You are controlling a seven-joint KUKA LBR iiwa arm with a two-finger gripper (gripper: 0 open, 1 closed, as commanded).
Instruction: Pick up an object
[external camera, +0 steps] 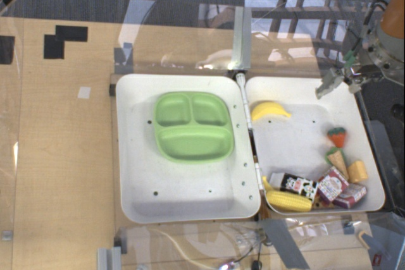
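My gripper (338, 86) hangs over the far right corner of the right bin (304, 136), open, with nothing between its fingers. Below it in that bin lie a yellow banana (270, 111) near the divider and a small orange-and-green toy vegetable (337, 136) by the right wall. An ear of corn (289, 201), a black-and-white carton (299, 185), a pink-and-white carton (331, 186), a yellow piece (358, 170) and a tan cone-like piece (340, 161) crowd the near right corner. All of them lie apart from the gripper.
The left bin (136, 155) holds a green divided plate (192, 126). A metal rail (241, 41) and clear panels stand behind the bins. Bare white floor lies in the middle of the right bin.
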